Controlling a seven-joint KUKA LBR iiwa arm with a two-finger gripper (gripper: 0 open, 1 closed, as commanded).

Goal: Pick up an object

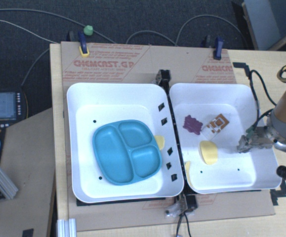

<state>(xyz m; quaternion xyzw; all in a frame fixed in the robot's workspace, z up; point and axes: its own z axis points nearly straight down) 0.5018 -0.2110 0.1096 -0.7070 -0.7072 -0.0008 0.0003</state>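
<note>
Claw (246, 144) hovers low, grip unreadable from here; yellow piece (209, 152) and purple piece (192, 124) beside it lie unpicked.

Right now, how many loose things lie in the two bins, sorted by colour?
Blue: 1, the divided tray
Yellow: 3, one beside the tray, one in the right bin, one at the divider
Purple: 1
Brown and white: 1
Total: 6

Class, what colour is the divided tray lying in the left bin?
Light blue; the divided tray shows plainly in the camera view.
</note>
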